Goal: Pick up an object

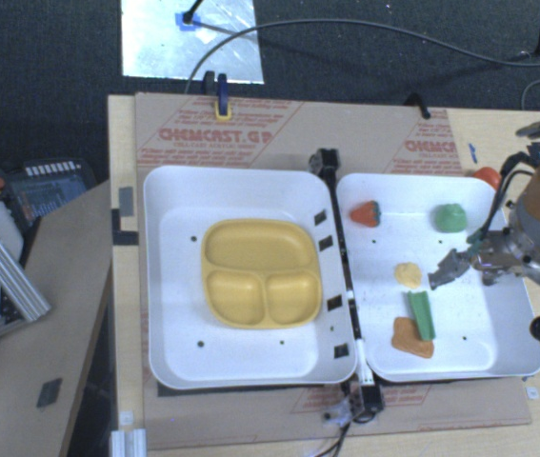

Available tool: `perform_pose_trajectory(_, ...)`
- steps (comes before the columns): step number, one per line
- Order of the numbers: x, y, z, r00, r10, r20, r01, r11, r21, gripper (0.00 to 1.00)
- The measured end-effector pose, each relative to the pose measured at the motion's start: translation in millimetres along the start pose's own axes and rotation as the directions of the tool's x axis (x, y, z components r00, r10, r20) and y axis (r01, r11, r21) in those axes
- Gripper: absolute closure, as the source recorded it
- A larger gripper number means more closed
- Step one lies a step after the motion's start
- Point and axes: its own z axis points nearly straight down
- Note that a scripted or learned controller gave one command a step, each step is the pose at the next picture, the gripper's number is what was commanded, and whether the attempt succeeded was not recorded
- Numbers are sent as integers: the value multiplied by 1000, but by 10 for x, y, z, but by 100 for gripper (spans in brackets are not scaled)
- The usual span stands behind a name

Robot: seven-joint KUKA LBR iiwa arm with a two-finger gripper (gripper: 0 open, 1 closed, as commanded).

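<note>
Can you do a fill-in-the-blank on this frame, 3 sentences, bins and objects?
1. The yellow divided tray lies in the ____ bin.
2. The green stick lies partly on the ____ piece.
3. The gripper is over the ____ bin, near the pale yellow lump.

Missing words: left; orange; right

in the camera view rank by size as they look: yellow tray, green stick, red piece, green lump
1. yellow tray, far the largest
2. green stick
3. green lump and red piece look about alike, so I won't rank them.
</note>
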Motion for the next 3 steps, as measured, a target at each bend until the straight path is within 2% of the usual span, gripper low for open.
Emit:
perform_pose_trajectory(1,5,27,-62,1000,-4,2,4,1000,-13,0)
perform_pose_trajectory(2,-34,85,378,1000,-2,1,2,1000,-9,0)
perform_pose_trajectory(3,-91,116,973,1000,-1,1,1,1000,-11,0)
